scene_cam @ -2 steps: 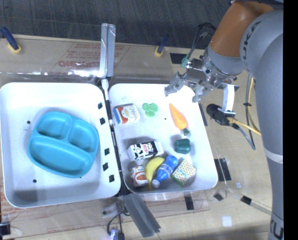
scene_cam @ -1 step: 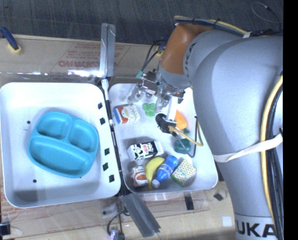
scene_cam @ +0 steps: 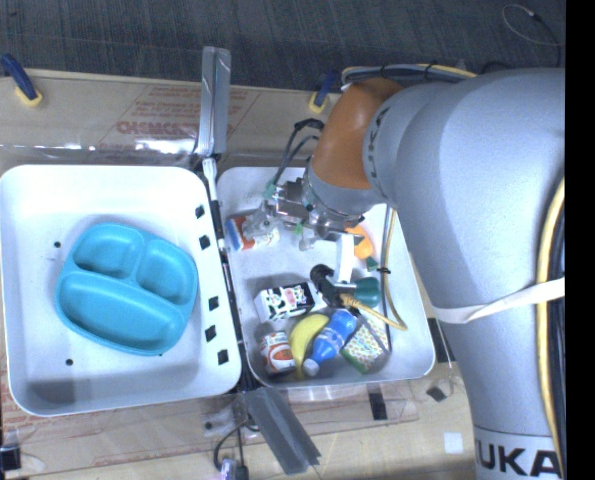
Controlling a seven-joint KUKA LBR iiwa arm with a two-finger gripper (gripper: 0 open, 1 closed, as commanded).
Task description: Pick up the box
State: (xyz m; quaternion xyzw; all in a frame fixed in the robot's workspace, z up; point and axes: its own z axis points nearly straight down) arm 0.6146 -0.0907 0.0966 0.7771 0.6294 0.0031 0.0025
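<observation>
The arm's gripper [scene_cam: 295, 213] hangs at the right bin's [scene_cam: 409, 353] twelve o'clock end. A black-and-white box [scene_cam: 285, 299] lies toward six o'clock of it, apart. A blue tray [scene_cam: 127, 286] sits in the left bin [scene_cam: 27, 298].

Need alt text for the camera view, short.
A grey robot arm reaches from the right over the right bin, its gripper low above a pile of small items: a black-and-white box, a yellow banana and a blue bottle. The left bin holds a blue divided tray.

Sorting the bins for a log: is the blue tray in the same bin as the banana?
No, the blue tray lies in the left bin, while the banana sits in the right bin.
</observation>
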